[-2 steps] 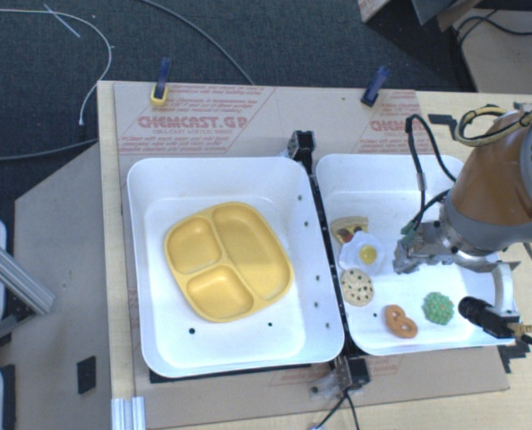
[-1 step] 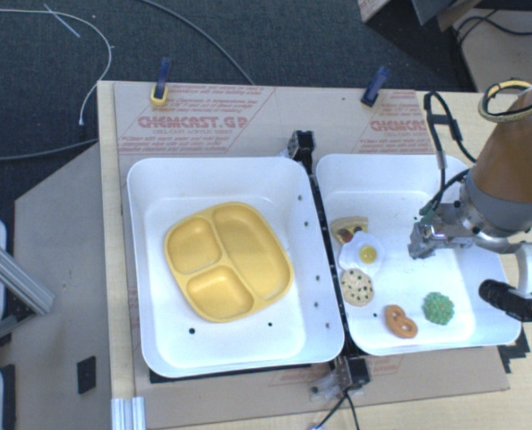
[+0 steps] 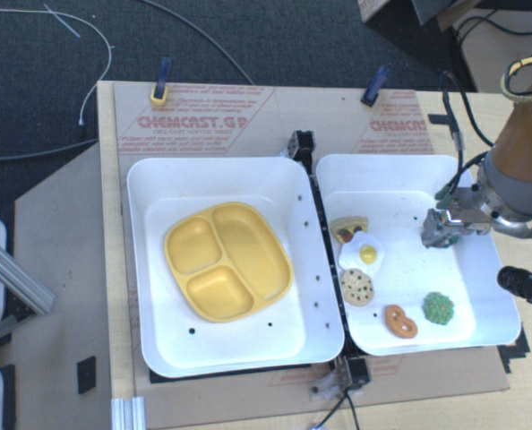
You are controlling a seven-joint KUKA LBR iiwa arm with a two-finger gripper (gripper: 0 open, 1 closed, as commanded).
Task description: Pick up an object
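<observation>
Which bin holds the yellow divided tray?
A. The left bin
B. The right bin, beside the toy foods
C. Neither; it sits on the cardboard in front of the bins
A: the yellow divided tray lies alone in the left bin, while the toy foods lie in the right bin.

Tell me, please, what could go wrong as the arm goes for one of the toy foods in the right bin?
The fried egg, cookie and sandwich piece crowd against the right bin's left wall, so the gripper could hit the wall or shove a neighbour. The pretzel and cookie lie flat and may slip free.
</observation>
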